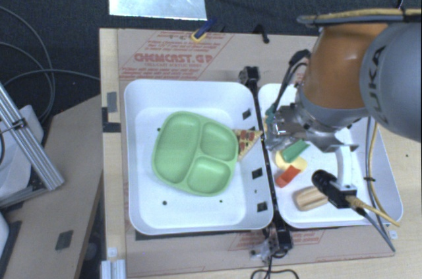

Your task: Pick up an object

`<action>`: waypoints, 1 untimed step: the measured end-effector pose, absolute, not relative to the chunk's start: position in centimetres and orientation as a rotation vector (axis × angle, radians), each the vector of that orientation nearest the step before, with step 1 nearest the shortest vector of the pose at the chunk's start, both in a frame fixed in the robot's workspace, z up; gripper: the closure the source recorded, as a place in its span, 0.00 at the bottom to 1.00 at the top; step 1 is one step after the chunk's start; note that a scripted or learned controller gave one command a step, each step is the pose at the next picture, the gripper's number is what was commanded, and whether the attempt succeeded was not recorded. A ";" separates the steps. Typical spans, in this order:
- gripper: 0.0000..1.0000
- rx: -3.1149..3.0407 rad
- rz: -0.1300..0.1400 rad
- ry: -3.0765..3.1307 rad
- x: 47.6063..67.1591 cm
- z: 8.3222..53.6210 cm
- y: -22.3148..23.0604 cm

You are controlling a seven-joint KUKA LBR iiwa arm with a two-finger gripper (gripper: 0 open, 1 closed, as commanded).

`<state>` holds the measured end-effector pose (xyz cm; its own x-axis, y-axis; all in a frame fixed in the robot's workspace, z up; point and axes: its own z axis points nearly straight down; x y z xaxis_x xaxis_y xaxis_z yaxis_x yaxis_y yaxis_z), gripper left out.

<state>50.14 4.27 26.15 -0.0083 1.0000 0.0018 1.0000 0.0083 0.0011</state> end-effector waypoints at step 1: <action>1.00 -2.220 -0.027 -2.238 48.8 41.3 5.8</action>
<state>48.79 5.75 41.25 -0.0079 1.0000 0.0048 0.9998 0.0078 0.0197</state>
